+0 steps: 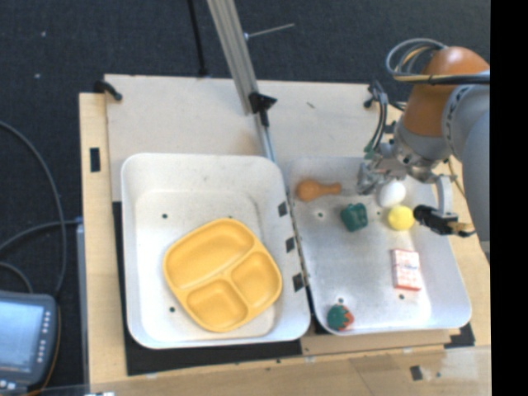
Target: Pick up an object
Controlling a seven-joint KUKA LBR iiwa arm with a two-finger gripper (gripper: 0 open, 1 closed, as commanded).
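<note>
My gripper hangs over the far edge of the right bin, below the orange band of the arm. A white ball lies right beside it, on its near right side, and a yellow ball sits just in front of that. To the gripper's left lies an orange-brown drumstick-shaped piece. A dark green block rests a little nearer the front. Whether the gripper touches the white ball cannot be made out.
A red and white small box lies at the right bin's right side, and a green and red round toy sits at its front edge. The left bin holds a yellow divided plate. A metal post rises behind the bins.
</note>
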